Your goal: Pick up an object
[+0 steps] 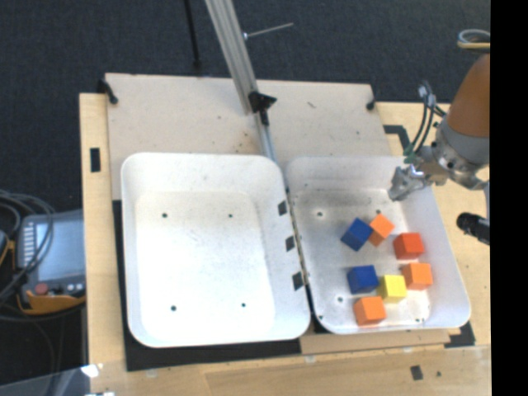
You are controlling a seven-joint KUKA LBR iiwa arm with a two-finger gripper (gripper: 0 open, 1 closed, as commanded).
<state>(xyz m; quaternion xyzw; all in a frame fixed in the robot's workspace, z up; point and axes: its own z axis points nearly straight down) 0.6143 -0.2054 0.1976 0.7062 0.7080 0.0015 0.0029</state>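
Right bin: seven blocks clustered toward its right half: two blue, four orange, one yellow. Tool: above bin's far right corner, apart from blocks; finger spacing cannot be told.

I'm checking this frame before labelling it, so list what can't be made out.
- Tool: in the camera view, too small and blurred to tell its finger state or whether it touches the right bin.
- Arm: cut off by the view's right edge.
- Yellow block: its sides are partly hidden by the orange block and blue block crowding it; contact between them is unclear.
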